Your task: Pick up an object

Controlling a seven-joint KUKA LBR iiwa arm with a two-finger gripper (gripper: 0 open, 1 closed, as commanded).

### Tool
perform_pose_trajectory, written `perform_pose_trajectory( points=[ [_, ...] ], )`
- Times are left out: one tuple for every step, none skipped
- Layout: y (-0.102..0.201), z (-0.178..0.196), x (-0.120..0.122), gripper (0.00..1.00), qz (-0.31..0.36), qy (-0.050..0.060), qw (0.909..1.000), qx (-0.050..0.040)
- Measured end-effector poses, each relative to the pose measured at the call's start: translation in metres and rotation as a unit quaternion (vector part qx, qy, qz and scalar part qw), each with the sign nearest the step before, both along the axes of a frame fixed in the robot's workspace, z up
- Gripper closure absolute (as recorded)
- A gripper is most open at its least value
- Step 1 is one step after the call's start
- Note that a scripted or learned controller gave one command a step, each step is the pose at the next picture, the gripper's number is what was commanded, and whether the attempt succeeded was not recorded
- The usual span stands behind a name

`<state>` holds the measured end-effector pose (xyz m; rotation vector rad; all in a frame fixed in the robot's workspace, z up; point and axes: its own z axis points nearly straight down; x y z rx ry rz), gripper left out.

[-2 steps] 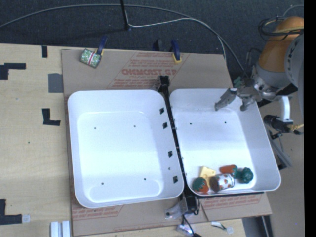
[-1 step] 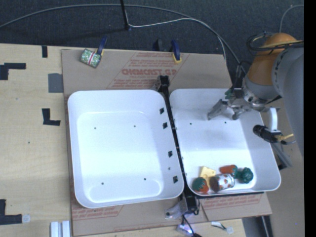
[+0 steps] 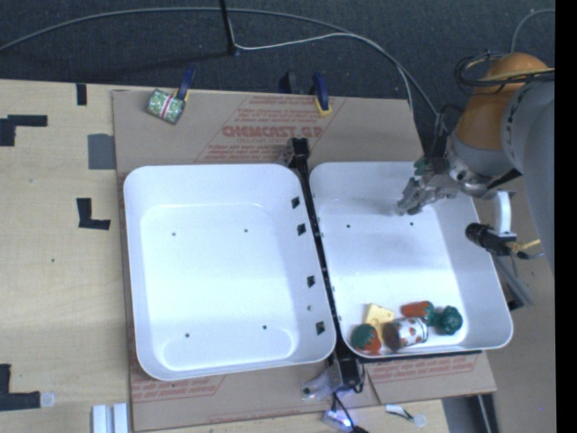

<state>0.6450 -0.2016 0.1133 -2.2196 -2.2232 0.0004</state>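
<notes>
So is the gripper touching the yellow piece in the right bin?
Apart. The camera view shows the gripper near the right bin's far end, with bare white floor between it and the yellow piece.

Gripper [image 3: 413,202] over right bin [image 3: 379,242] far side, small objects [image 3: 404,325] clustered at its near edge

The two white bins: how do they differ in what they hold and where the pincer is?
The right bin holds a cluster of small objects at its near edge; the left bin shows only bare white floor. The pincer hangs over the right bin's far part, away from the left bin. Both are shallow, white and rounded.
</notes>
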Motion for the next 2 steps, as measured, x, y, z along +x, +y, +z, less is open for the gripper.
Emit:
perform_pose_trajectory(
  points=[
    [0.003,0.043,0.001,1.0,0.0,-0.002,1.0,-0.0003],
    [-0.005,0.095,0.008,1.0,0.0,-0.002,1.0,-0.0006]
  ],
)
